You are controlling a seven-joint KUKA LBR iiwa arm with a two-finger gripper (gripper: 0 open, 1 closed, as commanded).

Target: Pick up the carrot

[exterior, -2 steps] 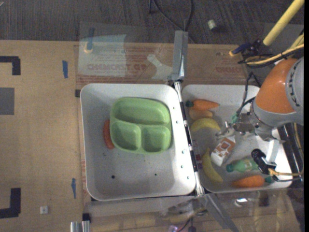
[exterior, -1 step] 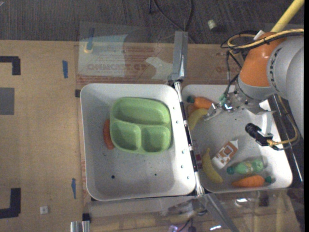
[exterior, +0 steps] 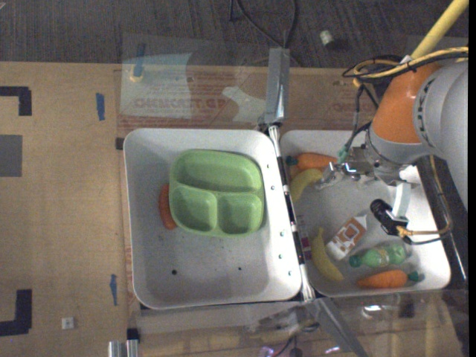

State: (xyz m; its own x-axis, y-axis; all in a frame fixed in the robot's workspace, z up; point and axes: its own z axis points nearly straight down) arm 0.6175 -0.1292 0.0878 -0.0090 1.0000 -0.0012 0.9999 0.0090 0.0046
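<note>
hovered over the right bin (exterior: pixel 439 222), pincer (exterior: pixel 338 171) near the carrot (exterior: pixel 315 160) at the bin's far corner; approach step, by the look (finger state impossible to tell). needed next: lowering onto the carrot beside the banana (exterior: pixel 305 182).

We saw a flat tan wooden bench top (exterior: pixel 59 199) marked with short strips of blue tape (exterior: pixel 100 106) and black corner marks (exterior: pixel 18 99). Beyond its far edge lay dark grey carpeted floor (exterior: pixel 111 6), where a thin black cable (exterior: pixel 264 10) looped. Light was even and soft.
</note>
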